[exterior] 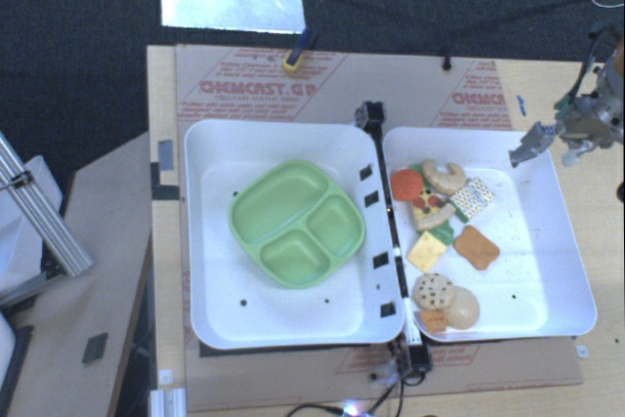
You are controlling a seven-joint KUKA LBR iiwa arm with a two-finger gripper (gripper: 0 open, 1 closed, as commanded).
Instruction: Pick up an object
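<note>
Toy food pieces (441, 239) | mixed colours, clustered in right bin (547, 239) | claw (547, 144) grip: cannot tell

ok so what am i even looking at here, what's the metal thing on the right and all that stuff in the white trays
One camera looks down at a slant on a bench with two shallow white bins. The metal thing at the right edge is the gripper of a robot arm, hovering over the right bin; it holds nothing. That bin has toy food piled at its left side: a tomato, a cheese wedge, a toast slice, a chocolate chip cookie and more. The left bin holds a green divided plate.
</note>
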